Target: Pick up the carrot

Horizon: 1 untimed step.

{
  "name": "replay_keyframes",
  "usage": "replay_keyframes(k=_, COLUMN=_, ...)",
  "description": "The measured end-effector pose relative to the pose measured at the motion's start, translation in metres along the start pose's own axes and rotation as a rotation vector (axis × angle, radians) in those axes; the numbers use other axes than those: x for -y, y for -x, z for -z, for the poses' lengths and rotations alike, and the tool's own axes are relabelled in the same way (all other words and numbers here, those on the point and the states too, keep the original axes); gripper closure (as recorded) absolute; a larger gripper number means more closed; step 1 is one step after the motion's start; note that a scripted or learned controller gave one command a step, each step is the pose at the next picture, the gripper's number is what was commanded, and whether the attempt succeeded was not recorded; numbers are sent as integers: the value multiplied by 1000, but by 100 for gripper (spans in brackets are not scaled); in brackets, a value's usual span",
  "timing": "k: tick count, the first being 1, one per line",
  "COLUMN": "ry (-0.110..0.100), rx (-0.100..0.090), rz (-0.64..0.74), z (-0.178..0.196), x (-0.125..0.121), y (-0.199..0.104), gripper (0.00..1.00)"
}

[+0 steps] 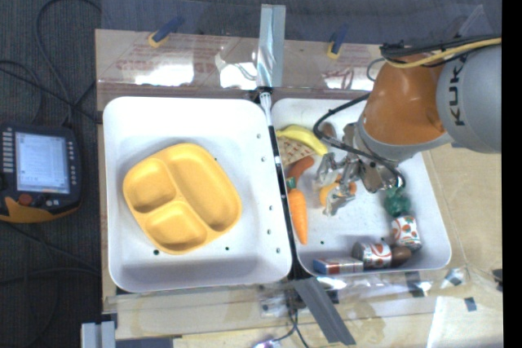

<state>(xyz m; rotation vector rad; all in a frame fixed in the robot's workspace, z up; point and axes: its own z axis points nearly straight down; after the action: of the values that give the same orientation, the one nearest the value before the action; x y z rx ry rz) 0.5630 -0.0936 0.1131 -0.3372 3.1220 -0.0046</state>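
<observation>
The carrot (298, 216) is looking like smooth, slightly glossy plastic. The yellow divided plate (181, 196) is showing a satin plastic sheen, sitting in the left bin (130, 118), whose white plastic is looking smooth. The gripper (341, 185) is glinting as bare metal. The arm's orange band (404, 98) is shining glossily.

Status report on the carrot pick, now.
Gripper low in the right bin, nothing seen held. Carrot lies apart to its left, against the bin's left wall. Banana and small items close by.
</observation>
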Motion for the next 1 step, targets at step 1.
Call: replay_keyframes(k=1, ry=3, rx=5, rz=271, z=73, x=-57, y=6, gripper=100)
